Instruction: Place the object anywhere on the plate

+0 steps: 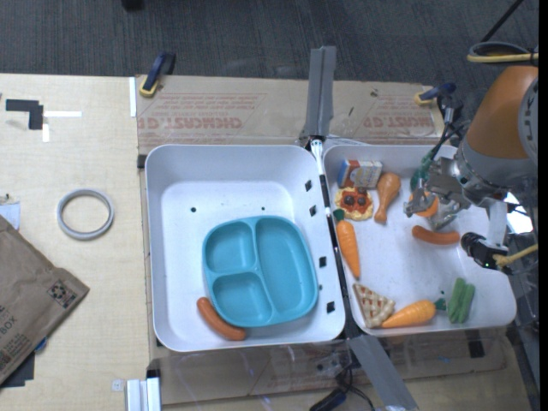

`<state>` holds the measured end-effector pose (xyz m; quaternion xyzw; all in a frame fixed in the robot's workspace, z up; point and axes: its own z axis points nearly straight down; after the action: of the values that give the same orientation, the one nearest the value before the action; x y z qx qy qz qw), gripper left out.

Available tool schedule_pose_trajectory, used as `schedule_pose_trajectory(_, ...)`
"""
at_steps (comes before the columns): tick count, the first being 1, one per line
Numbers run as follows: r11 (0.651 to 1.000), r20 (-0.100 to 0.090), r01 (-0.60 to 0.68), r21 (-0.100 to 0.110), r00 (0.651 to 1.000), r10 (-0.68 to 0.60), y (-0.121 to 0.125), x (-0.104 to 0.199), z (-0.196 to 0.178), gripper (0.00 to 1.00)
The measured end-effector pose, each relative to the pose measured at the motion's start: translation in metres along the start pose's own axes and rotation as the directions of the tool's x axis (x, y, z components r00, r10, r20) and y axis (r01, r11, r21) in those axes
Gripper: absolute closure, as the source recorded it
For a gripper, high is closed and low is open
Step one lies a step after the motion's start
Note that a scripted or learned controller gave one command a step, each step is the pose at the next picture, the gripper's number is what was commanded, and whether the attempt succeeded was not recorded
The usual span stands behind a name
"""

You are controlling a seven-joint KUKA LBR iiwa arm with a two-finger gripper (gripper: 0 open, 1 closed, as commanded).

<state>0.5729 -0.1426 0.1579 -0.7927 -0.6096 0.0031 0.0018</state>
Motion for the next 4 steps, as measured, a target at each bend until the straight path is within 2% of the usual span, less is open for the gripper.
schedule_pose_trajectory(1,0.988,-0.001,0.153,0.001,0.988,-0.153,-0.053,0.068,-0.03,1.0)
schedule_pose_trajectory(2,0.943,0.001,0.331,0.001,0.943,-0.331,-0.135,0.141,-0.061,1.0)
schedule_pose_trajectory(3,0.944,0.001,0.331,0.0,0.944,-0.331,-0.135,0.141,-0.061,0.0)
schedule_pose_trajectory(4,0.944,0.003,0.329,0.007,0.944,-0.329,-0.133,0.14,-0.066,1.0)
